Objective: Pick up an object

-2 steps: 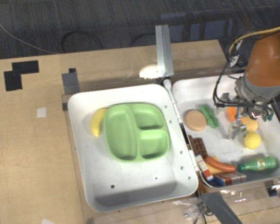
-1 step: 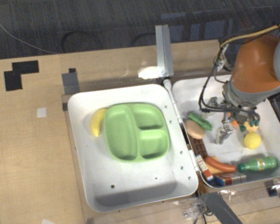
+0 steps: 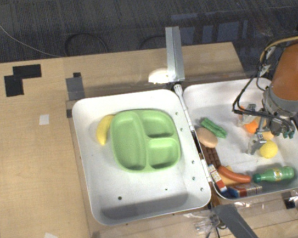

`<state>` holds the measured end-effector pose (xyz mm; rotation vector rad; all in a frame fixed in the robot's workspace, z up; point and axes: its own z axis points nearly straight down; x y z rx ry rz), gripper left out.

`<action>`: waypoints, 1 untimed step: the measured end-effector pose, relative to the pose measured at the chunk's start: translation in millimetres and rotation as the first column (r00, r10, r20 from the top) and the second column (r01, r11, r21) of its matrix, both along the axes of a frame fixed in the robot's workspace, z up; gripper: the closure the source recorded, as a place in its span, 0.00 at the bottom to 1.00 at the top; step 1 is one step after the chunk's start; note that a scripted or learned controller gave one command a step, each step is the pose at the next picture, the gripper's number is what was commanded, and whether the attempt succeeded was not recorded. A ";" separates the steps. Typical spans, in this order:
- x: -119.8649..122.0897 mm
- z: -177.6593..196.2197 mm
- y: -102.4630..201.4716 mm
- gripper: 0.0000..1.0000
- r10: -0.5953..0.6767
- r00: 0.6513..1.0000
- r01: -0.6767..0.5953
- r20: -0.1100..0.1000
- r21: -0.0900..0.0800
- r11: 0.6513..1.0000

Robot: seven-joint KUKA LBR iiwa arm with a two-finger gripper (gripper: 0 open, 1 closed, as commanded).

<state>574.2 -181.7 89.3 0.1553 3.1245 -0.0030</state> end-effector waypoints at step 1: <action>5.3 15.4 1.1 1.00 0.007 1.000 -0.006 0.017 -0.004 1.000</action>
